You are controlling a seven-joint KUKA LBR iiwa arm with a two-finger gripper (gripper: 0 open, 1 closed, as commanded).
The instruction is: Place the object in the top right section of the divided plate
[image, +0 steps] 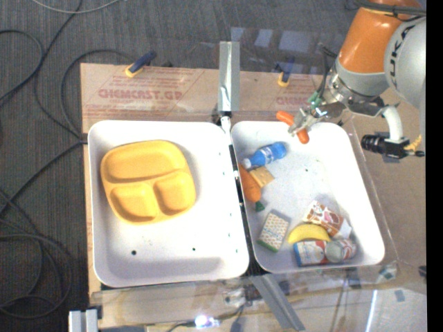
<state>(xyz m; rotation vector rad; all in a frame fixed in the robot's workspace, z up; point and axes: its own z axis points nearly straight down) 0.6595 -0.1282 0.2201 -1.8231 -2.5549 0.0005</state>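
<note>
Two-finger gripper (305,122) above right white bin's (360,185) far edge, clamped on small orange carrot-shaped piece (293,125). Yellow divided plastic plate (148,180) in left white bin (111,254), well apart.

the scene is evenly and brightly lit from overhead, so the two white bins (166,254) come close to washing out and shadows stay soft and short, a faint one hugging the yellow plate (149,180) and the items in the right-hand bin. a small hot spot of glare sits at the bottom edge near the frame (201,321), and clear sheeting by the arm (384,40) gives pale reflections. the picture is low in resolution and a little soft all over, with small labels unreadable, the dark floor grainy, and straight bench edges bowing slightly toward the borders.
</note>
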